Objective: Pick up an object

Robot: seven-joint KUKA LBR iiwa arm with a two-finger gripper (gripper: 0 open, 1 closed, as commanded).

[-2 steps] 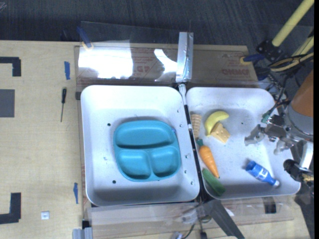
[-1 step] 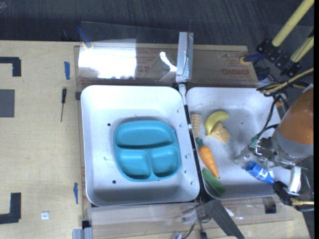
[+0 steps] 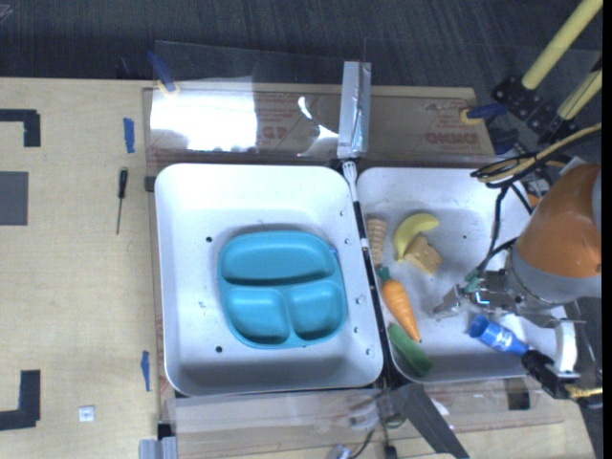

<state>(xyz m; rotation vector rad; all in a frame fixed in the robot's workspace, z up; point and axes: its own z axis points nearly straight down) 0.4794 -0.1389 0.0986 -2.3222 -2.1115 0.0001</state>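
Observation:
The right bin [image 3: 449, 182] holds several toy foods. A yellow banana [image 3: 417, 228] lies over a tan chunk [image 3: 426, 254], and a ridged beige piece [image 3: 377, 239] rests against the left wall. An orange carrot [image 3: 402, 309] lies below them, with a green piece [image 3: 413, 354] at its lower end. My gripper [image 3: 451, 302] hangs low in the bin, just right of the carrot and apart from it. A blue bottle-like object [image 3: 495, 336] lies under the wrist, to the gripper's lower right. I see nothing held.
The left bin [image 3: 182, 256] bears a blue divided plate [image 3: 281, 285] in its middle. A metal divider [image 3: 353, 113] stands upright behind the two bins. Cables [image 3: 507, 175] and yellow rods [image 3: 564, 32] crowd the upper right beside the arm.

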